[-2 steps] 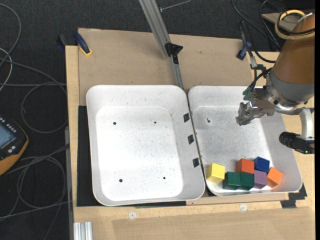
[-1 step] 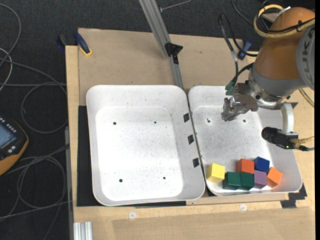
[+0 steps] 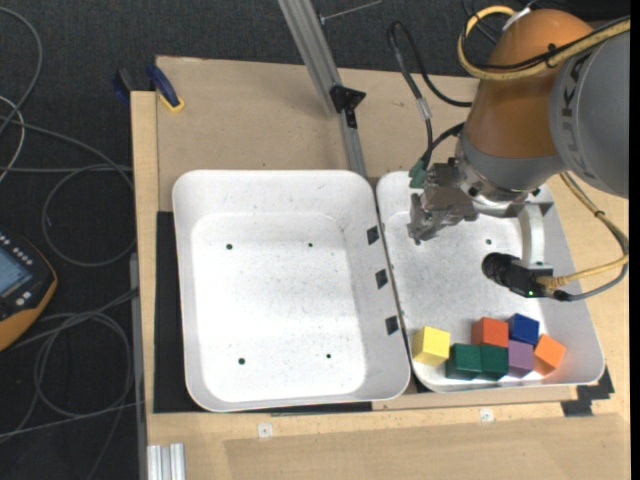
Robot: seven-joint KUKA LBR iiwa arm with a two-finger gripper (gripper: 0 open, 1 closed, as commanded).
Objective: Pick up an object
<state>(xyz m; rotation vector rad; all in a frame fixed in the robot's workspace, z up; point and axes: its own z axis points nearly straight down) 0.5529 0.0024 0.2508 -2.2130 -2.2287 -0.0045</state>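
Claw (image 3: 428, 220) is hovering over the upper part of the right bin (image 3: 570, 313), pointed down at bare white floor with nothing between its tips, and honestly I can't tell whether it's spread or pinched from this angle. The stuff to grab is all bunched up at the near edge of that bin: a yellow block (image 3: 433, 344), a green block (image 3: 475, 360), a red block (image 3: 491, 331), a blue block (image 3: 524, 327), a purple block (image 3: 521, 355) and an orange block (image 3: 549, 351), most of them touching each other.

My worry is that the blocks sit jammed together and hard against the bin wall, so there's barely room for a tip to slide in beside any of them. Coming down on that pile could just shove them around. The yellow one at the end looks easiest.

Left bin (image 3: 200, 268) sits right beside it on a wooden bench (image 3: 250, 108). Dark carpet and loose cables (image 3: 60, 188) lie all around.
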